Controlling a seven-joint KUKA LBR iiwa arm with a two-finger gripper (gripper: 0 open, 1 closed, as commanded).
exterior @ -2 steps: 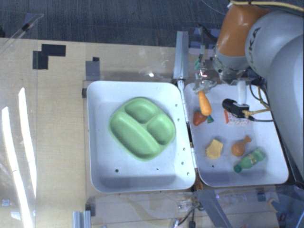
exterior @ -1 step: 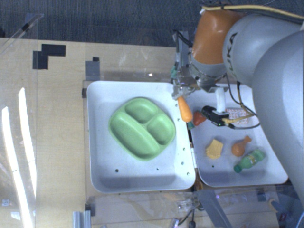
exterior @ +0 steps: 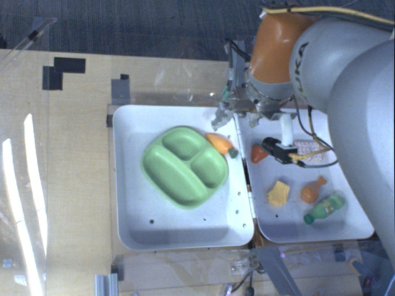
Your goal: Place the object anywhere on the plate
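Note:
The green divided plate (exterior: 184, 165) lies tilted in the left white bin (exterior: 133, 227). An orange carrot (exterior: 220, 143) with a green tip rests against the plate's upper right rim, close to the wall between the bins. My gripper (exterior: 221, 119) hangs just above the carrot's upper end, at the back right corner of the left bin. The arm's orange band and grey body reach in from the right. From this angle it is unclear whether the carrot is held or merely lies under the gripper.
The right bin (exterior: 355, 230) holds a small red piece (exterior: 258, 155), a yellow block (exterior: 278, 193), an orange drumstick-shaped toy (exterior: 311, 190), a green bottle (exterior: 323, 208) and a pale packet (exterior: 310, 150). The arm covers that bin's back part.

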